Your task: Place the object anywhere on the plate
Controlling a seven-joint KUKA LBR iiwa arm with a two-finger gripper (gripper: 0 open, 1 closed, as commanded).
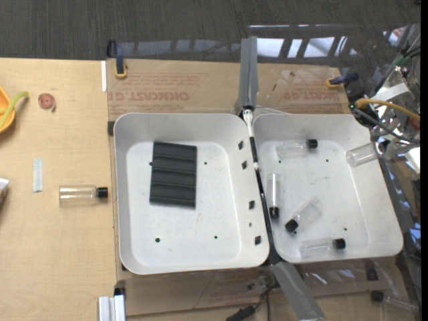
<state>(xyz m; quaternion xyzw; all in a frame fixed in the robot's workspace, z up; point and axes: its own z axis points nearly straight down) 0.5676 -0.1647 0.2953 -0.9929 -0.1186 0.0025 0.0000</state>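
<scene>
A black ribbed rectangular plate [174, 174] lies flat in the left white bin [134, 246], towards its back left. In the right white bin [381, 246] lie several clear vials with black caps: one near the back [297, 150], one along the left wall [273, 191], one in the middle [305, 213] and one at the front [321, 247]. Another clear vial [362, 156] rests on that bin's sloping right wall.
A further clear vial [81, 193] lies on the wooden bench left of the bins. Cables and hardware [391, 105] crowd the right side beyond the right bin. A metal divider [249, 72] runs back between the two bins. An orange object [5, 109] sits at the far left.
</scene>
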